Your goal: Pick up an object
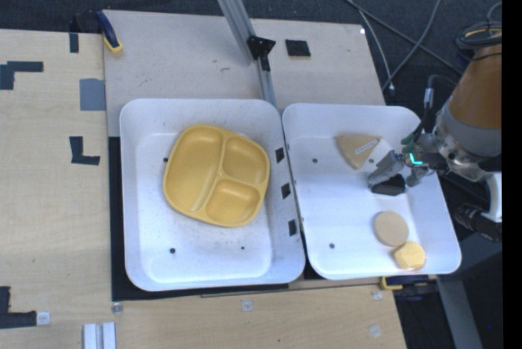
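Pale wooden bench (49,176), two white bins; the grey two-finger gripper (390,176) hangs low beside the tan wedge-shaped piece (359,149). Whether its fingers stand wide or narrow I cannot tell; best to centre over the wedge before closing.

Divided plate (217,174) in left bin (134,176); wedge (357,148), disc (391,227), block (409,255) in right bin (326,249).

Even, soft overhead light, faint shadows, mild glare on white bins (204,107), slight blur.

Yellow divided plate (217,174), white bins (139,201), tan wedge (357,148), tan disc (391,227).
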Tool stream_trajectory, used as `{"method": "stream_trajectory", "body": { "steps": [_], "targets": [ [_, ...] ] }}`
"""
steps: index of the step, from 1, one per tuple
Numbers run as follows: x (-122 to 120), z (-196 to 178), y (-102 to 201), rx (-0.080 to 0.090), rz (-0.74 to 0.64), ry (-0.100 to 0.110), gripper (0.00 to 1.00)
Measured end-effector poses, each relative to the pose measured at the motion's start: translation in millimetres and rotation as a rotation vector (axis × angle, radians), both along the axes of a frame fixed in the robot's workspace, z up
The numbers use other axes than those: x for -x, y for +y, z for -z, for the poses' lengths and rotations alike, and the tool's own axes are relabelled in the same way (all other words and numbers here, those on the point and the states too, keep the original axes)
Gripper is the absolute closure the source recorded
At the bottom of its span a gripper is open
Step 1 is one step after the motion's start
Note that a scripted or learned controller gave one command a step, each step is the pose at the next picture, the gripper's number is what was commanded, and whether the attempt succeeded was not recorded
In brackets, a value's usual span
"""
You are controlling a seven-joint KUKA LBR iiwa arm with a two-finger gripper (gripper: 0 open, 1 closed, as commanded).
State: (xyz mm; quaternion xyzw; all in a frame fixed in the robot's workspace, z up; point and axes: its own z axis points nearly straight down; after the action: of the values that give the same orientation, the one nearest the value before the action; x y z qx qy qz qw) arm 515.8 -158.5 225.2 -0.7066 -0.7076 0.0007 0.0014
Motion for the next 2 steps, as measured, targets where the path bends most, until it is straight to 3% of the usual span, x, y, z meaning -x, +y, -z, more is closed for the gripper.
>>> {"method": "stream_trajectory", "body": {
  "steps": [1, 2],
  "targets": [
    [-0.3, -0.3, 0.0, 0.0, 0.0, -0.001, 0.0],
    [10.5, 57.3, -0.4, 0.0, 0.002, 0.004, 0.0]
  ]
}}
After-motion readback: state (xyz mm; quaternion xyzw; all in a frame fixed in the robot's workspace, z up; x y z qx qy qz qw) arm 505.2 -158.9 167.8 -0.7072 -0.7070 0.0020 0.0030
